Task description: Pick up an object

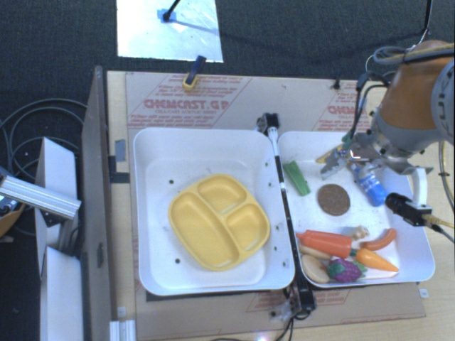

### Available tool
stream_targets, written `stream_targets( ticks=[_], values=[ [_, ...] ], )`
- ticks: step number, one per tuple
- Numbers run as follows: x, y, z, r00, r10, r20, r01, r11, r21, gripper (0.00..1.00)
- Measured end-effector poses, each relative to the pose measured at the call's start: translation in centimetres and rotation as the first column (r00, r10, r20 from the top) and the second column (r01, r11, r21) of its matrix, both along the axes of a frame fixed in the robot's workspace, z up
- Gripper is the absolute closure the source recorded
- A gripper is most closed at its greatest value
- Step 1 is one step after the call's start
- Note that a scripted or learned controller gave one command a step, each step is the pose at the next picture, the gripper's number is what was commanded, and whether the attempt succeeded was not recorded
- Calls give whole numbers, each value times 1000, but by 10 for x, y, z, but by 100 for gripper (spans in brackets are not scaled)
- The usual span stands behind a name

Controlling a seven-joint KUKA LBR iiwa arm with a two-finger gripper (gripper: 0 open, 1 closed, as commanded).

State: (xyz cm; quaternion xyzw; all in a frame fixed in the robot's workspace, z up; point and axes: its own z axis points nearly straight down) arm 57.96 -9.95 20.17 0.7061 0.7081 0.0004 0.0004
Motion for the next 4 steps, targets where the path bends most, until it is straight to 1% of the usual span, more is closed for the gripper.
stream_targets(
  ticks=[1,2,3,4],
  values=[
    [-28,-32,-122,1000,-6,-2,6,1000,1,0],
    [-25,-30,-106,1000,-1,4,1,1000,-1,100],
    [-25,-30,-106,1000,-1,4,1,1000,-1,0],
    [41,-40,-117,1000,3,7,-3,1000,-2,0]
  ],
)
